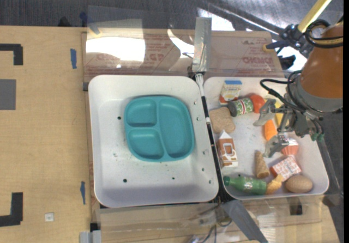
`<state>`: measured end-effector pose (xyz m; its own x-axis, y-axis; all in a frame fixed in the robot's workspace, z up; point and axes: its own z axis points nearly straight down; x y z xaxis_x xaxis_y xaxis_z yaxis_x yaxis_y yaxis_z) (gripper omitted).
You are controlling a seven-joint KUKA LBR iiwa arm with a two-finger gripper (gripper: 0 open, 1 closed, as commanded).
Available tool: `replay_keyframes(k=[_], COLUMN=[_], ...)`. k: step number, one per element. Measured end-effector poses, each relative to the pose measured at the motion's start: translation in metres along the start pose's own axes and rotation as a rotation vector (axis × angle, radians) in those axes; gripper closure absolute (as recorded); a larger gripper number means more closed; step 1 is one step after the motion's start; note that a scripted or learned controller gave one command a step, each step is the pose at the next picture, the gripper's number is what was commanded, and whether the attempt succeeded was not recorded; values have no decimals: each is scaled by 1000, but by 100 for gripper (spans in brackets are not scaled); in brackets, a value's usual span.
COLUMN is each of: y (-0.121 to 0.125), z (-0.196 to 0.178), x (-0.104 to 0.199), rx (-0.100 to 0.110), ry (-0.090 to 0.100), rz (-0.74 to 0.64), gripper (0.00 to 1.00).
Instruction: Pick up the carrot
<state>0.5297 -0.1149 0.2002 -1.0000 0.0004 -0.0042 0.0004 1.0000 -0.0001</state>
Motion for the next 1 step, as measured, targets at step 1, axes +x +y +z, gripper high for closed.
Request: replay_keyframes(k=[1], y=[-24], z=[100], x=[-30], rx=[-2], ry=[12], rz=[116], gripper=[0])
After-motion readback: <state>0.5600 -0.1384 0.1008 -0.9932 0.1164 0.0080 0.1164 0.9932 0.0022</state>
